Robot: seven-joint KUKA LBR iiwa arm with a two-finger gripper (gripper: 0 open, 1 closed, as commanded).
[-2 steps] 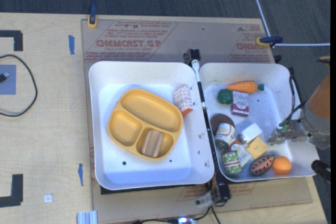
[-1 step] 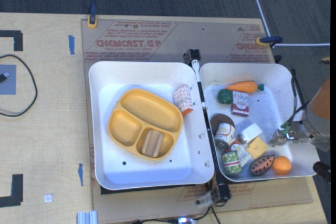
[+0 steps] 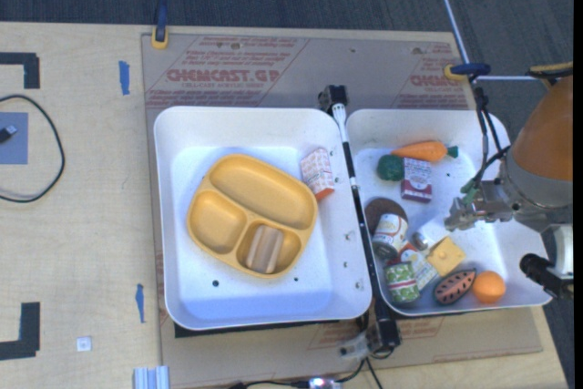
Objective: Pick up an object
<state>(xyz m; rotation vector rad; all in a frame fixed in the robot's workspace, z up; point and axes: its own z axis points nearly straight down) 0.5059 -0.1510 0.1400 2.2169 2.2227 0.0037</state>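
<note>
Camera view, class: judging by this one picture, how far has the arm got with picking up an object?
Done: the arm has reached over the right bin. In hand: the claw hangs above bare bin floor, with nothing visibly held. Left: grasping and lifting; the orange ball, yellow block and carrot lie in the bin.

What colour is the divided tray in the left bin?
The divided tray is yellow, one plain colour with no pattern. The camera view shows it clearly.
</note>
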